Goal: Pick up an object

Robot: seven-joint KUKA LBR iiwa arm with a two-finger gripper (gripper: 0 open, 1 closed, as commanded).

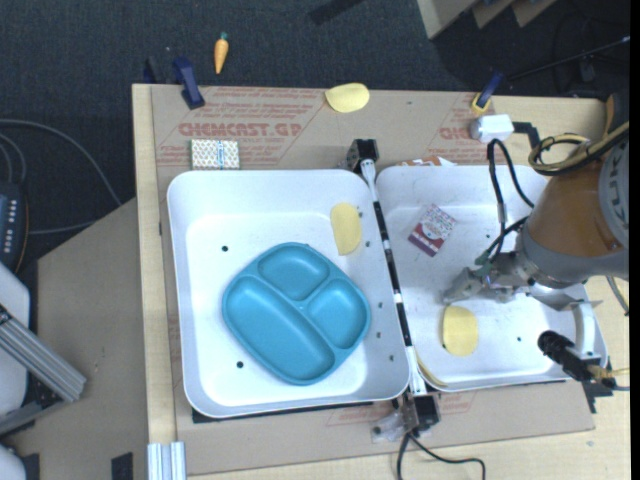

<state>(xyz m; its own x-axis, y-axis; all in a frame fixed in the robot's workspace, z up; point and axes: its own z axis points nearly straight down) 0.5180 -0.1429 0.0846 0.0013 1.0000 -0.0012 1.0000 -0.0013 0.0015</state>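
The right bin (430, 183) holds a small red-and-white packet (431, 230) near its back and a flat yellow piece (460, 329) near its front. My gripper (473, 285) reaches in from the right, low over the bin floor, just above and right of that yellow piece. Its fingers (462, 288) look spread, with nothing between them. In the left bin (190, 208) lie a blue divided plate (294, 311) and another yellow piece (346, 228) against the right wall.
A black cable (500, 183) loops over the right bin from a white plug at the back. On the bench outside the bins lie a yellow piece (347, 97), a patterned packet (215, 153), a blue clip (186, 82) and a small carrot toy (221, 53).
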